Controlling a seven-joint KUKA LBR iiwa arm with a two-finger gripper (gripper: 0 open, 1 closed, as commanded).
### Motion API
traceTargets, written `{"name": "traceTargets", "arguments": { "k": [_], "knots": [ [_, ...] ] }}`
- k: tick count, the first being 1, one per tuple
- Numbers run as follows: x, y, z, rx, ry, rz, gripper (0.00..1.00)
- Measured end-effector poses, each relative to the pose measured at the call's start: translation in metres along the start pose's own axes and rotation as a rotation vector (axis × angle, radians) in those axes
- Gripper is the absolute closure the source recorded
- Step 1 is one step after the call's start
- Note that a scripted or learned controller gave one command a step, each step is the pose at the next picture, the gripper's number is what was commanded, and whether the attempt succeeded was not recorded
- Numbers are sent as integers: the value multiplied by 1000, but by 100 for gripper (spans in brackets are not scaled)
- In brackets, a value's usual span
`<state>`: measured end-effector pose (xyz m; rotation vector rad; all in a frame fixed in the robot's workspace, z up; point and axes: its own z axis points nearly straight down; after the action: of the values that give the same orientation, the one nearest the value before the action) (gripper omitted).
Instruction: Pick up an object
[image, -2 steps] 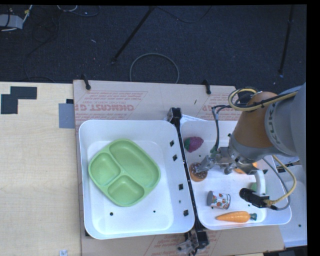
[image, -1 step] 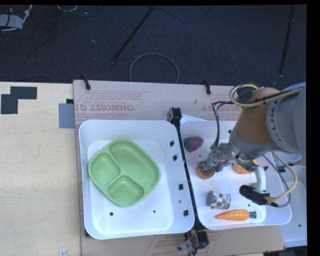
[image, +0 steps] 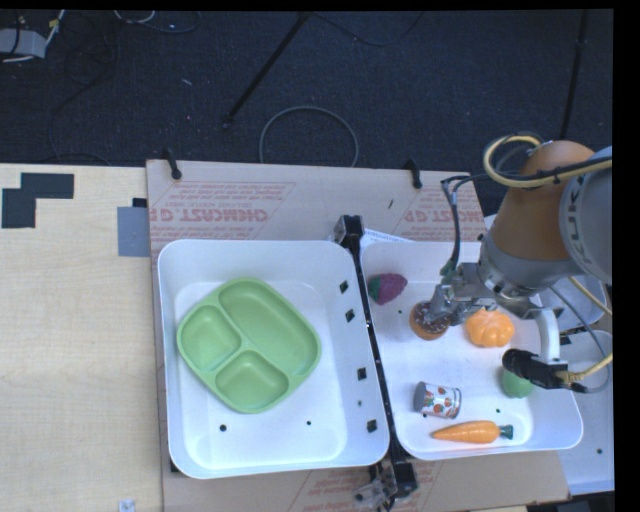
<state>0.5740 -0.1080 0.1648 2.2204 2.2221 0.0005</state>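
Note:
In the right bin lie a purple and green toy vegetable, a small brown round piece, an orange toy pumpkin, a green toy, a small patterned cup on its side and a toy carrot. My gripper reaches down from the right and hangs right over the brown round piece, just left of the pumpkin. Its tips are down at that piece.
The left bin holds a green divided plate. A black divider runs between the two bins. Cables and a black fitting trail off the arm over the right bin's right side.

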Motion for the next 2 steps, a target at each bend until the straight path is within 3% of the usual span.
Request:
{"name": "traceTargets", "arguments": {
  "k": [2],
  "knots": [
    [-11,2,-99,-1,0,0,100]
  ]
}}
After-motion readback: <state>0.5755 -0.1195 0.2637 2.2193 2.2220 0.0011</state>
